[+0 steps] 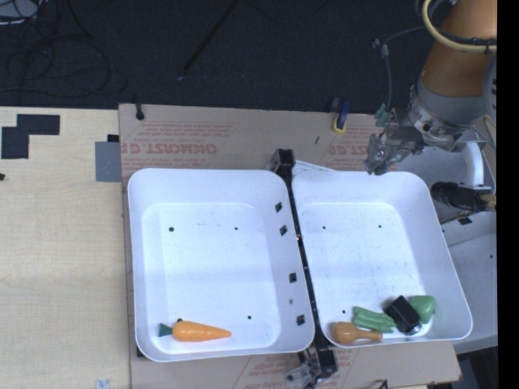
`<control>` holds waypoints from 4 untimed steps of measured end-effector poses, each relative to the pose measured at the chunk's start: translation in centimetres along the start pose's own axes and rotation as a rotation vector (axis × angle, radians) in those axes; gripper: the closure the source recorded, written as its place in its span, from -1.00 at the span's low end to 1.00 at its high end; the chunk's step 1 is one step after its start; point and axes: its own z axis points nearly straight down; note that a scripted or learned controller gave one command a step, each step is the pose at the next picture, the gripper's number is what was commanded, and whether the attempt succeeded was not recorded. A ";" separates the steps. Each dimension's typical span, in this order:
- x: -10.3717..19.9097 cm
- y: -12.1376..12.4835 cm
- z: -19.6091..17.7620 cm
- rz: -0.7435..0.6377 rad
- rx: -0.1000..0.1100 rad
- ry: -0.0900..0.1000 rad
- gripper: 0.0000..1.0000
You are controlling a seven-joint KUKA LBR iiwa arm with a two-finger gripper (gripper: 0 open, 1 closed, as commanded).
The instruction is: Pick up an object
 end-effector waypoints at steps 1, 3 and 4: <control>-2.5 -3.3 -0.3 0.005 0.008 0.000 1.00; -1.7 0.5 1.4 -0.003 0.003 0.001 1.00; 2.3 1.6 -0.7 -0.001 0.004 0.001 1.00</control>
